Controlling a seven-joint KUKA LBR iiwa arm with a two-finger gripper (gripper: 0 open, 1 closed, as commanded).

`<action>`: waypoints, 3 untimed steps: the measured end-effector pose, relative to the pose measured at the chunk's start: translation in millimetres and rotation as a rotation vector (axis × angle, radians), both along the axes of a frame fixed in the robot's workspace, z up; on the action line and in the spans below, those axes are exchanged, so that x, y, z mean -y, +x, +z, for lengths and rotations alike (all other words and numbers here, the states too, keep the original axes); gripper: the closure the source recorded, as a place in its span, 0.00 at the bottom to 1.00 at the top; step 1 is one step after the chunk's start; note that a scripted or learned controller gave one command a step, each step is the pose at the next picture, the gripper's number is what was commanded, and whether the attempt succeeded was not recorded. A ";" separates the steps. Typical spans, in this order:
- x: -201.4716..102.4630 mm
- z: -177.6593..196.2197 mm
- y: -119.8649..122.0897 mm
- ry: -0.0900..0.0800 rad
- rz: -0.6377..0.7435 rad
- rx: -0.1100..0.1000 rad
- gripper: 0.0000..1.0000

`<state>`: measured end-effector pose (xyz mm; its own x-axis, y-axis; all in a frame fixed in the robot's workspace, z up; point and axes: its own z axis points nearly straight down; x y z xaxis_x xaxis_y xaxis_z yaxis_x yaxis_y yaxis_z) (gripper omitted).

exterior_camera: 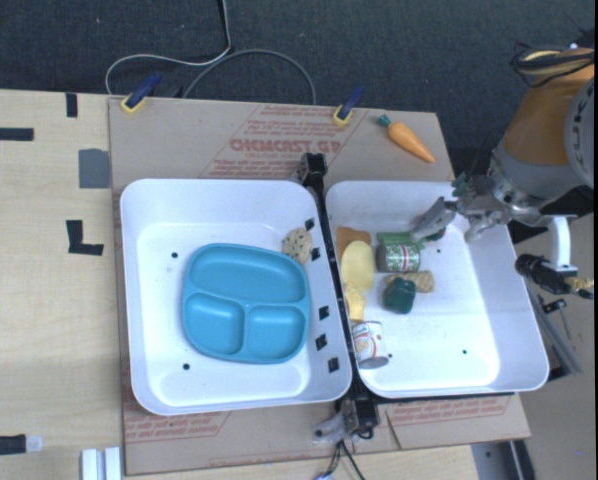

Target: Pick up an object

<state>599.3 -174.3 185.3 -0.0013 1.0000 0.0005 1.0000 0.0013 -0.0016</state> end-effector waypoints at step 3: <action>-20.7 -88.7 -20.3 -0.002 -0.001 0.006 0.00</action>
<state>579.0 -153.6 96.6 -0.0005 1.0000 -0.0019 1.0000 0.0005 0.0042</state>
